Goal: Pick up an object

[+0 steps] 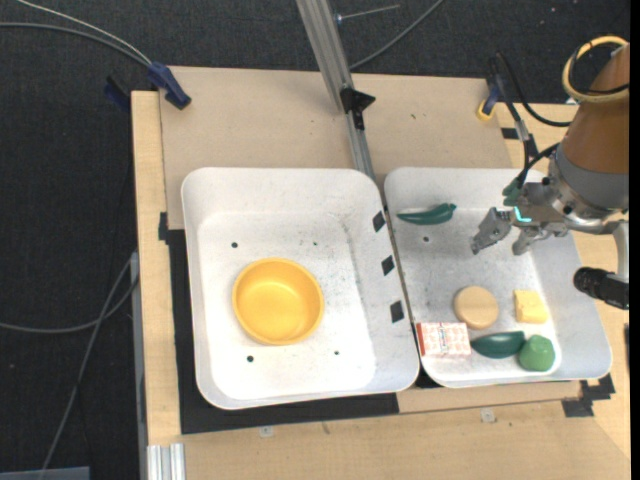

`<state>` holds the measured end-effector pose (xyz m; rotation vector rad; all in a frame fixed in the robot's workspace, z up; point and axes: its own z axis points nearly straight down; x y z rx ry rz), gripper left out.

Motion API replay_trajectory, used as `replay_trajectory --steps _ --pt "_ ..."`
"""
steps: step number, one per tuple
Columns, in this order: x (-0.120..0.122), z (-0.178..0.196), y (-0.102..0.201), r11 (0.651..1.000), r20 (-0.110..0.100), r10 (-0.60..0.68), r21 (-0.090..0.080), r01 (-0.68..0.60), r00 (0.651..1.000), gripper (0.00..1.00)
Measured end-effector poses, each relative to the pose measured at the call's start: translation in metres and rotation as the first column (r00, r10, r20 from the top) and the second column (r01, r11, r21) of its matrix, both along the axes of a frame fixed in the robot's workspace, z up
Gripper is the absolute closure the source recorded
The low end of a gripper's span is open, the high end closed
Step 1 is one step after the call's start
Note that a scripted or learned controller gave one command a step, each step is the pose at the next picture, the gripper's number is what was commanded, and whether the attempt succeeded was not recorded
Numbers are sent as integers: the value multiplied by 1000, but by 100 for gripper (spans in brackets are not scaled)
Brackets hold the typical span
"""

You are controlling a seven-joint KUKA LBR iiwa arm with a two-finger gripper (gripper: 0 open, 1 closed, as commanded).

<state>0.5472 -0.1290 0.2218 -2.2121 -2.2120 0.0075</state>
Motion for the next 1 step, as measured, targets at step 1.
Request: replay_trajectory --steps 1 --pt "1 2 0 1000 5 0 0 0 1000 0"
